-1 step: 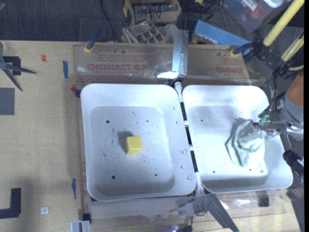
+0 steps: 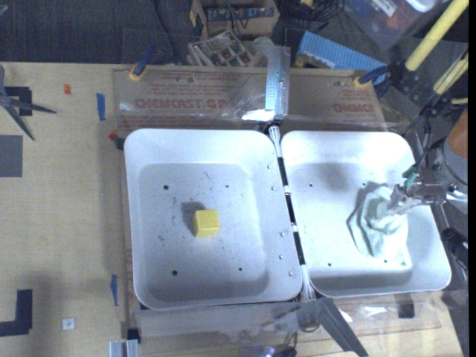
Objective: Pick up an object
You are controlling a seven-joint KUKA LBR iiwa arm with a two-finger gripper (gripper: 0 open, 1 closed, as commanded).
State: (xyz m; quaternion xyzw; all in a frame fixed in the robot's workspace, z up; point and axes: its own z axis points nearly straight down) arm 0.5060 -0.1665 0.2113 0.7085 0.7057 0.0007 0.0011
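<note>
My end effector (image 2: 405,199) sits on the cloth (image 2: 378,222) at right of frame; its grip state I cannot tell. A thin pinch of fabric could slip out when lifting.

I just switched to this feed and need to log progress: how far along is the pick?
Done: the gripper has reached the right bin and sits at the pale cloth. In hand: it seems to be working at the cloth's upper edge, but a grasp is not visible. Left: the cloth lies on the bin floor, not lifted. The yellow block sits untouched in the left bin.
</note>
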